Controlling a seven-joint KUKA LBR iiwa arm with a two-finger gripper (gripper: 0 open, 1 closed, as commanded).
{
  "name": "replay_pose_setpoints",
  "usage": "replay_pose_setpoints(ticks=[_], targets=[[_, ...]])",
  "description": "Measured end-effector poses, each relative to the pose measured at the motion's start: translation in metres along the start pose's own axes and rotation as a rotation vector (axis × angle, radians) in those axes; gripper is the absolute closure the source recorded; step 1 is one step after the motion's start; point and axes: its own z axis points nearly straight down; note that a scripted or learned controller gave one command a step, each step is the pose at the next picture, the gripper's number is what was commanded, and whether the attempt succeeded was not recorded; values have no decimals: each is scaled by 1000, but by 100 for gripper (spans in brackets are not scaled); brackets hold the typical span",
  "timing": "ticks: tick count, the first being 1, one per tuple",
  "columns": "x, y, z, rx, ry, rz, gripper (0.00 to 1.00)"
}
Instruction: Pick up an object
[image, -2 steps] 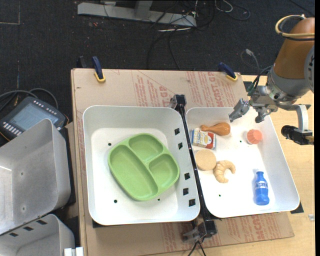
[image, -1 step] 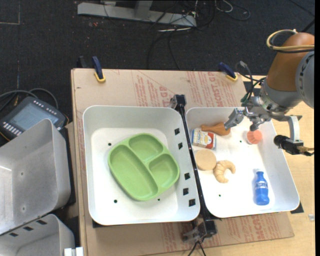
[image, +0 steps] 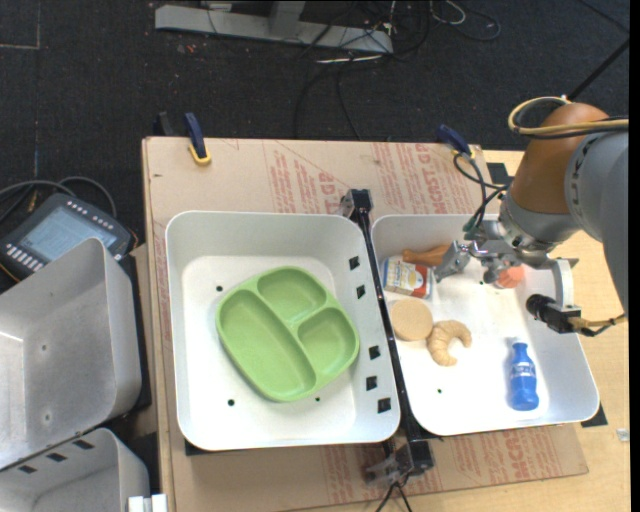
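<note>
At the far left, off the worktop, a grey tote (image: 60, 340) sits with a small screen device (image: 65, 232) behind it on the dark floor. The worktop (image: 260, 165) is brown cardboard-faced board, with a blue-and-yellow clamp (image: 197, 140) on its back edge.

The left bin (image: 185, 330) holds a green divided plate (image: 288, 332), lying flat and turned at an angle, with bare white floor all around it, widest toward the back wall. A black strip (image: 375, 300) runs between the two bins.

In the right bin (image: 560, 400), a small printed packet (image: 408, 277) lies close to the left wall, an orange carrot-like piece (image: 428, 255) just behind it. A round tan biscuit (image: 411, 320) sits in front of the packet, with a croissant (image: 449, 340) just beside it. A blue bottle (image: 522, 376) lies near the right front corner, well apart from the rest; the middle floor between them is bare.

The end effector (image: 490, 262) hangs low over the back of this bin, near a reddish item (image: 510, 276); whether its fingers are apart or together I cannot tell. The grey arm (image: 590, 190) with its orange band (image: 550, 150) enters from the right.
</note>
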Motion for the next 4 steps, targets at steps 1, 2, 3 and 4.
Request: replay_pose_setpoints(ticks=[1,2,3,4], targets=[[0,2,-15,-9,-2,0,100],[1,1,-59,-11,-2,-3,100],[-7,7,-109,-12,-3,-4,100],[-7,7,-124,-10,-2,-5,100]])
